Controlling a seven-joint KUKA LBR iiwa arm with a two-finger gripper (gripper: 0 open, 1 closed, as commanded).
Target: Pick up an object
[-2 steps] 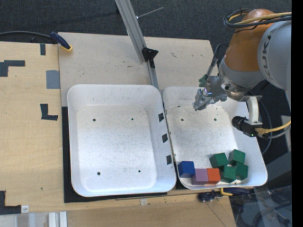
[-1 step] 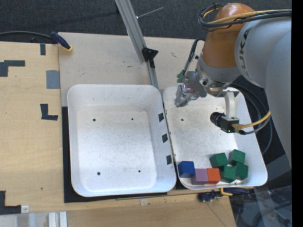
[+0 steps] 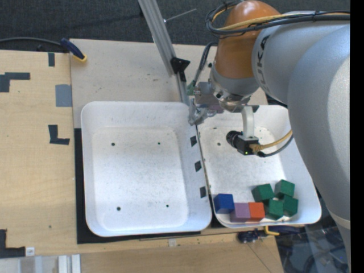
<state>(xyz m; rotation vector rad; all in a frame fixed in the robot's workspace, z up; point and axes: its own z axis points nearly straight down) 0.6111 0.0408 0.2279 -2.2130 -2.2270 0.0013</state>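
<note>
Small blocks cluster in the near corner of the right bin [image 3: 227, 164]: a blue cube [image 3: 224, 202], a purple one [image 3: 242, 210], an orange one [image 3: 256, 210], and several green blocks [image 3: 276, 201] piled just right of them. My gripper [image 3: 197, 115] hangs at the far left corner of the right bin, by the rim shared with the left bin, well away from the blocks. The wrist above hides its tip, and I see nothing held in it. A black fitting with a cable [image 3: 241, 142] hangs off the wrist over the bin floor.
The left bin [image 3: 136, 164] lies beside the right one. A slanted metal pole [image 3: 158, 27] comes down from the top to the bins' far edge. The grey arm [image 3: 318, 95] covers the right side. A blue and yellow tool [image 3: 74, 49] lies at the bench's far left.
</note>
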